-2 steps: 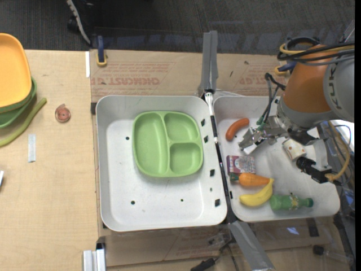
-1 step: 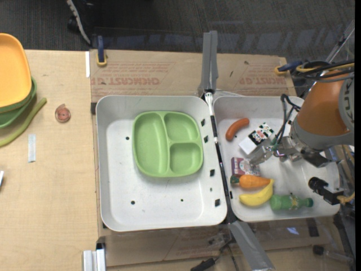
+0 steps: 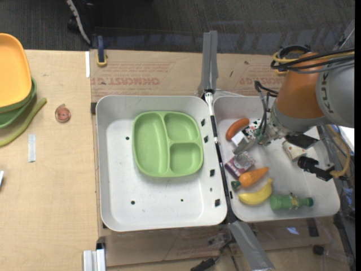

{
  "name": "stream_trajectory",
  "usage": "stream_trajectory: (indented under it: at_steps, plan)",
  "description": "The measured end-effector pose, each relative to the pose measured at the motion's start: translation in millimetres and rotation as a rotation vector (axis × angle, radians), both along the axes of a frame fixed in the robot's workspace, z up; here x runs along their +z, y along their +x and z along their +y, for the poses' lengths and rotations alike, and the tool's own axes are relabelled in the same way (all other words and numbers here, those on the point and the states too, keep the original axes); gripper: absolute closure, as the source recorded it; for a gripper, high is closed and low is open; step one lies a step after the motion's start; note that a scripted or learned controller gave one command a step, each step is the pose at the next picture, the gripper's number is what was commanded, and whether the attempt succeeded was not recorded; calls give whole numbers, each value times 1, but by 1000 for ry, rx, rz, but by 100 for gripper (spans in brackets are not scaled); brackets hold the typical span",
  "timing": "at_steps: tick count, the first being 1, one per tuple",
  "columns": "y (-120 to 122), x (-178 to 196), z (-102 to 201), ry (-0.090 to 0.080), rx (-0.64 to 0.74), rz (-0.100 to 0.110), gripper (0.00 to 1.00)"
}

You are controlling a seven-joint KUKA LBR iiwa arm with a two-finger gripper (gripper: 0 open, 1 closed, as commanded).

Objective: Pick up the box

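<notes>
The claw (image 3: 246, 141) sits low in the right bin (image 3: 330, 199), its grip state impossible to make out, just at 12 o'clock of the purple box (image 3: 239, 164) — which lies beside a carrot (image 3: 253, 176), with a banana (image 3: 255, 194) at its 5 o'clock.
</notes>
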State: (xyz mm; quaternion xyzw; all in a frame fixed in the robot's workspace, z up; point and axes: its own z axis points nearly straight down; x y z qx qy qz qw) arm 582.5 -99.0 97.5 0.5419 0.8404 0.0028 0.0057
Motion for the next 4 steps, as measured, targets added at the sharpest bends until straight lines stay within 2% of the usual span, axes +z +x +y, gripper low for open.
stream_trajectory:
  at_steps: [1, 2, 3, 4]
  plan:
    - [1, 11, 0, 3, -3, -1, 100]
    - [-31, 4, -2, -6, 226, -12, 100]
    - [-47, 4, -18, 8, -446, -11, 100]
    - [-47, 3, -19, 8, -446, -11, 0]
